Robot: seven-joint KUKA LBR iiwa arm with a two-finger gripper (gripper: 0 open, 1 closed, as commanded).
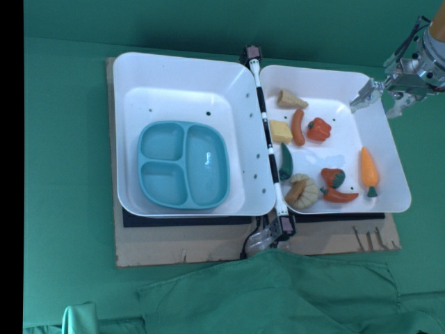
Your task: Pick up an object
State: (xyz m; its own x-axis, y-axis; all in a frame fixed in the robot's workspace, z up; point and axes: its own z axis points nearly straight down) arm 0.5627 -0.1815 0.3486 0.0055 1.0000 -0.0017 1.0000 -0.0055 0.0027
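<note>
Several toy foods lie in the right bin [389,160]: a tan cone [292,100], a yellow block [281,131], a sausage [298,127], an orange-red pepper [318,129], a dark green pepper [286,162], a beige gourd [302,191], a red fruit with a green top [333,178], a red chilli [338,196] and a carrot [368,170]. My gripper [380,101] hangs above the bin's far right corner, open, with nothing between its fingers. The carrot is the nearest item, below it in the view.
The left bin [132,82] holds a teal divided plate [183,164]. A black-and-white hinge strip [268,141] runs between the two bins. Green cloth [278,291] is bunched at the front of the bench.
</note>
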